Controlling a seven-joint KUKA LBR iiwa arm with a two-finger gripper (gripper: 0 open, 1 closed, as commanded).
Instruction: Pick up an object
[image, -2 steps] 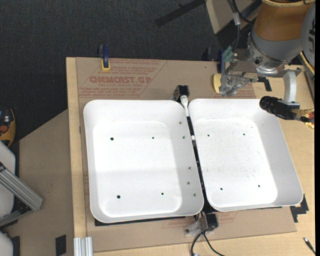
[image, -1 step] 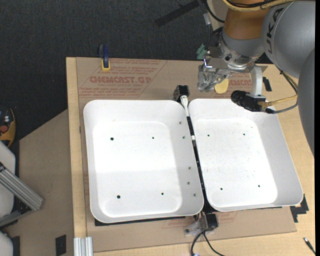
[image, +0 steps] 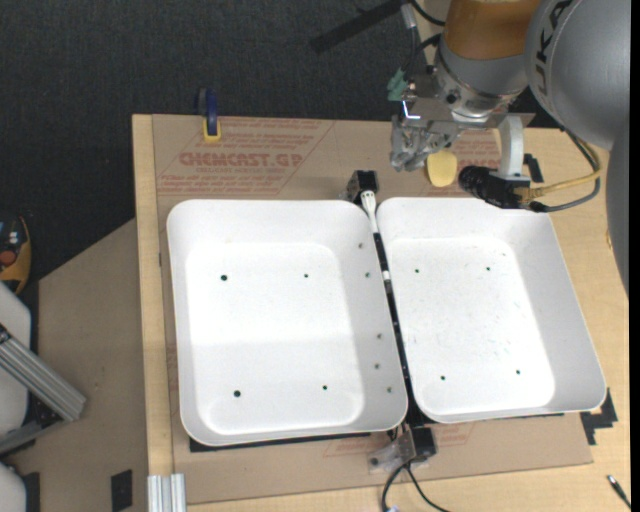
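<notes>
My gripper (image: 426, 160) hangs above the far edge of the bench, just past the back left corner of the right bin (image: 560, 300). A small pale yellow object (image: 442, 169) sits at its fingertips, pinched between the grey fingers (image: 407, 150), and the gripper is shut on it. The object is rounded and about as wide as the finger gap. It is clear of both bins, over the cardboard.
The left bin (image: 190, 300) and right bin stand side by side on a cardboard sheet (image: 270, 155). A small black clip (image: 361, 184) sits at the back where the bins meet. A blue and yellow clamp (image: 209, 112) holds the cardboard's far left edge.
</notes>
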